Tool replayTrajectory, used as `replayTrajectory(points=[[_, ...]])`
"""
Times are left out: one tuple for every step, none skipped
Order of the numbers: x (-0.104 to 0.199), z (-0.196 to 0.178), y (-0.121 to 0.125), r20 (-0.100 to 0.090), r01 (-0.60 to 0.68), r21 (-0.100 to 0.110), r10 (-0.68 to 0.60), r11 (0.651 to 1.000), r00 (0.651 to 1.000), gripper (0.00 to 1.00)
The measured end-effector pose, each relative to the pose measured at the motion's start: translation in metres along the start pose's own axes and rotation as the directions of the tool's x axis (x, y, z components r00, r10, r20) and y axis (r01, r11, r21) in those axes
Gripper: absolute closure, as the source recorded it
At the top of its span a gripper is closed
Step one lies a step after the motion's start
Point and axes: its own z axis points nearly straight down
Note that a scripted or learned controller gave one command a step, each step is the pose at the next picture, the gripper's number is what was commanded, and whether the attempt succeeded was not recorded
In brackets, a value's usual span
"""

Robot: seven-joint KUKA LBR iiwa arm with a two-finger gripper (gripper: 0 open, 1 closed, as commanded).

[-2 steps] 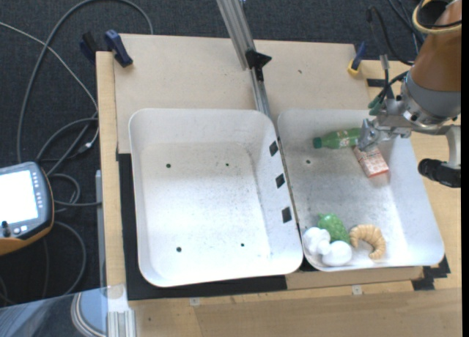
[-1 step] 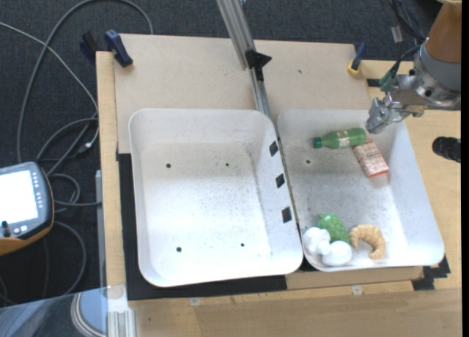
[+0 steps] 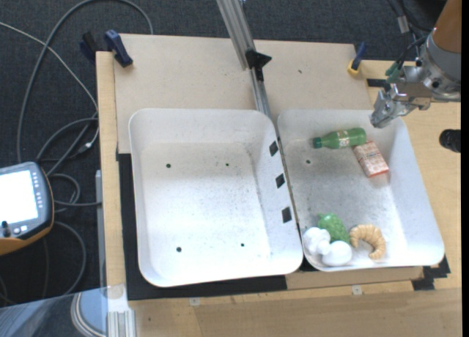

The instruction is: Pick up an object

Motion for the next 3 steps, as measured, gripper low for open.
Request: replayTrajectory(points=[[0.050, 0.001, -0.004, -0.005, 0.005, 0.008, -0.004, 1.000, 1.000, 1.00], [0.104, 0.011, 0.002, -0.005, 0.005, 0.010, -0.005, 1.000, 1.000, 1.00], [0.155, 0.024, -0.013, -0.005, 0.005, 0.011, -0.005, 1.000, 1.000, 1.00]])
